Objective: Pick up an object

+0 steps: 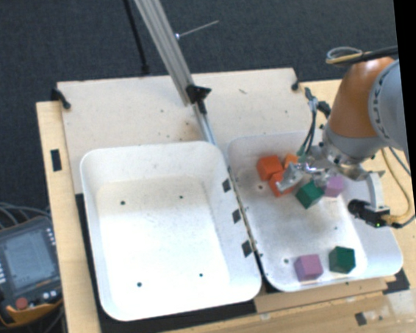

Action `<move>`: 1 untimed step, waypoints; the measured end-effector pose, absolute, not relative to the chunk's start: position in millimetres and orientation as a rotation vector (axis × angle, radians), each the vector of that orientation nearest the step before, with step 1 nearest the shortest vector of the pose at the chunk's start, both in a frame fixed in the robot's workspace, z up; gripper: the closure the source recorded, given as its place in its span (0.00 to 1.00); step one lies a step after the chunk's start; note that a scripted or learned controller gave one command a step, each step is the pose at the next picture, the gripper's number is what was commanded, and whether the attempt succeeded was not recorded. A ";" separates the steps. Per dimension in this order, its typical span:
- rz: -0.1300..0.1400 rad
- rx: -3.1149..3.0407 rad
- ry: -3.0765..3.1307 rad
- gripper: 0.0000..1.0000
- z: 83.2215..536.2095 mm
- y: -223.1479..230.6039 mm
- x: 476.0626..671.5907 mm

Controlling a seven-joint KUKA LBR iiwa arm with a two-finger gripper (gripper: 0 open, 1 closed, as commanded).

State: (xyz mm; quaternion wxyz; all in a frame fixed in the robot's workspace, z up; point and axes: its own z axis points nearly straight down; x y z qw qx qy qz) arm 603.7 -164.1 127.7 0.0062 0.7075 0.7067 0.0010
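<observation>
In the right bin (277, 258) my gripper (300, 177) hangs low over a cluster of blocks in the upper middle. An orange block (270, 167) lies just to its left, with smaller orange pieces (289, 161) beside it. A dark green block (308, 194) sits tilted directly under the gripper's lower edge, and a pink-purple block (335, 186) lies just right of it. Whether the green block is touched or gripped is hidden by the gripper body. Near the bin's front edge rest a purple block (307, 266) and a second green block (342, 259).
The left bin (94, 211) stands beside the right one, sharing a raised divider (238, 210). A slanted metal post (170, 48) rises behind the bins. The arm's grey body with its orange band (356, 102) covers the right bin's upper right corner. A cable (376, 214) hangs at the right rim.
</observation>
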 end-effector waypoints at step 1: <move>0.015 2.210 2.205 0.00 127.1 -164.2 607.9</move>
